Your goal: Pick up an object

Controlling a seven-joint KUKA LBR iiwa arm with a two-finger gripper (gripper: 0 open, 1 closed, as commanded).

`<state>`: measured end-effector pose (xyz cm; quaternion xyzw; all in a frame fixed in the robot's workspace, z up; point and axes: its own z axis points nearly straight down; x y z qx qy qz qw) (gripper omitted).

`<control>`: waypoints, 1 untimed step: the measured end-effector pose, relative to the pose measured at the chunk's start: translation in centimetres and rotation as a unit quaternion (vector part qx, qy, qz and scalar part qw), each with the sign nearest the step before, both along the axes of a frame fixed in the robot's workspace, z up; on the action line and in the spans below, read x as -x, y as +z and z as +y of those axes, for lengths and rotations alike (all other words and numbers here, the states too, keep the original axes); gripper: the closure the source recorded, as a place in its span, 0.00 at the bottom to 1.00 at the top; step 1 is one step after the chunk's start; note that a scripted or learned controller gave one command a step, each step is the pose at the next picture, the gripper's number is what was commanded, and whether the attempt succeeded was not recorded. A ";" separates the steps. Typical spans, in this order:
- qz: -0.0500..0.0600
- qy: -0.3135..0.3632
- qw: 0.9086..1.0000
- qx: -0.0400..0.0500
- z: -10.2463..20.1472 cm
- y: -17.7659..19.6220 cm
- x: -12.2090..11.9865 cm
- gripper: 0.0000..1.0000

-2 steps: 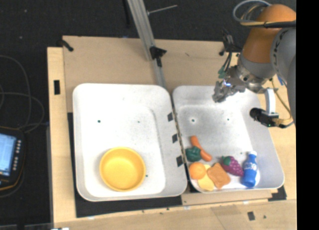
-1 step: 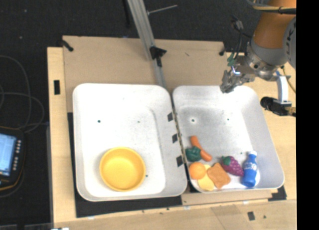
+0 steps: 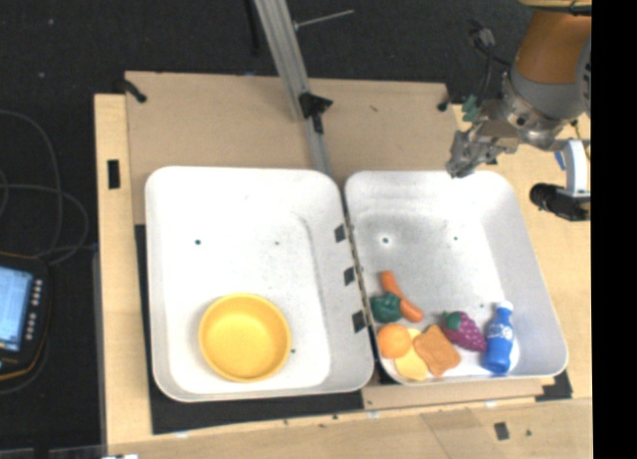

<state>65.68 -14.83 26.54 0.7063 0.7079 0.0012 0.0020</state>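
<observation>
Hovering at the far rim of the right bin [image 3: 518, 208], the pincer [image 3: 464, 162], whose spread I cannot tell, has the toy cluster, carrot [image 3: 389, 282] to blue bottle [image 3: 500, 338], well apart at the bin's near edge.

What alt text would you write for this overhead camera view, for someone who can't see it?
A robot arm's gripper hovers over the far edge of the right white bin, whose near end holds a carrot, an orange, grapes and a blue bottle. The left bin holds a yellow bowl.
</observation>
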 end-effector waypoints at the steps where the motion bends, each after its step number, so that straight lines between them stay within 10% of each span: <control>1: 0.002 0.002 1.000 -0.001 6.1 -0.7 -0.2 1.00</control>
